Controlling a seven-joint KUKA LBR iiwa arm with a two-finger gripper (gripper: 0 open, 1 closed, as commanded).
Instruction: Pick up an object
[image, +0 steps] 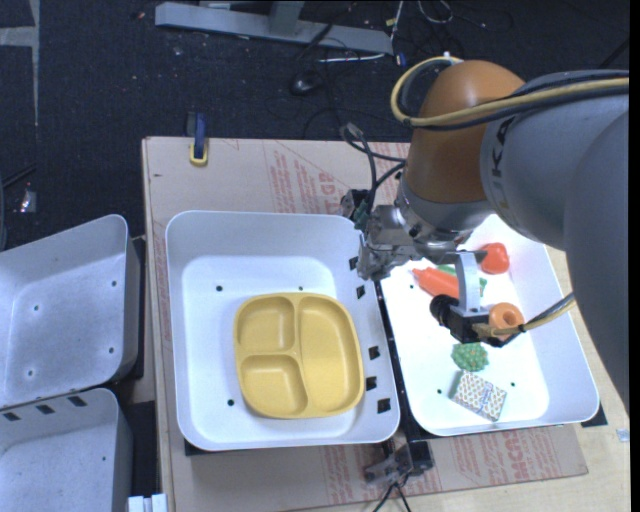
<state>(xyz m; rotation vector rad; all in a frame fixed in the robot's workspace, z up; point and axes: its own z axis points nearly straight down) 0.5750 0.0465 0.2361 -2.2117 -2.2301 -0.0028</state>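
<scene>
5 small things rest on the floor of the right bin (570, 395). A carrot (433, 279) lies slantwise in the bin's far-left part, the closest of the 5 to the gripper. A red piece (494, 259) sits toward the bin's far wall, to the view's right of the carrot and apart from it. An orange piece (506, 318) lies near the bin's middle. A knobbly green piece (468, 355) lies on the near side of the middle. A patterned pad (478, 396) lies just beside the green piece, toward the bin's near wall.

The gripper (380, 258) hangs at the bin's far-left corner, over the wall that faces the neighbouring bin. Its dark parts crowd together there, so I cannot tell whether the jaws are spread or pressed together. The grey arm (565, 130), with its orange band (455, 130), comes in from the view's right across the bin's far-right side.

Just left of the right bin stands the left bin (195, 240). In it a yellow tray (298, 355) with 3 compartments lies flat near its middle. Both bins sit on the surface (260, 170), a brown board with red print. A blue and yellow clamp (199, 140) grips the board's far edge, well to the left of the right bin.
</scene>
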